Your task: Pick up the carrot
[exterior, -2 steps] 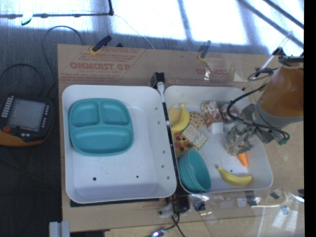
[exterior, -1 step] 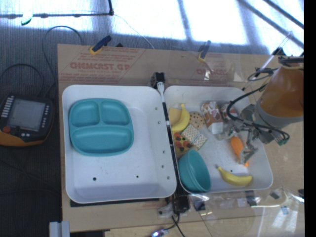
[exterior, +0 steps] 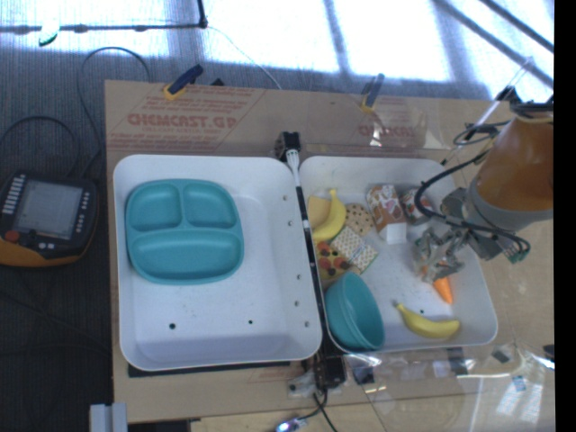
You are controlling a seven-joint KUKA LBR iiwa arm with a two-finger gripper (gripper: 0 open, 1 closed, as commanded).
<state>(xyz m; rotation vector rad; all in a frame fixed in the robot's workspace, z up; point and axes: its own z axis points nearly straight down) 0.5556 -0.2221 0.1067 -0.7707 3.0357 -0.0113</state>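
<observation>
The carrot (exterior: pixel 444 289) is a small orange piece lying on the floor of the right bin (exterior: pixel 477 286), near its right wall. My gripper (exterior: pixel 437 261) hangs directly above and slightly left of it, with its lower end close to the carrot's top. The grey arm with its orange band (exterior: pixel 520 165) reaches in from the right. Part of the carrot may be hidden under the gripper.
A banana (exterior: pixel 428 323) lies just below the carrot, with a teal bowl (exterior: pixel 354 311) to its left. A second banana (exterior: pixel 326 214), crackers and snack packets (exterior: pixel 385 207) fill the bin's upper left. The left bin (exterior: pixel 216 322) holds a teal divided plate (exterior: pixel 184 229).
</observation>
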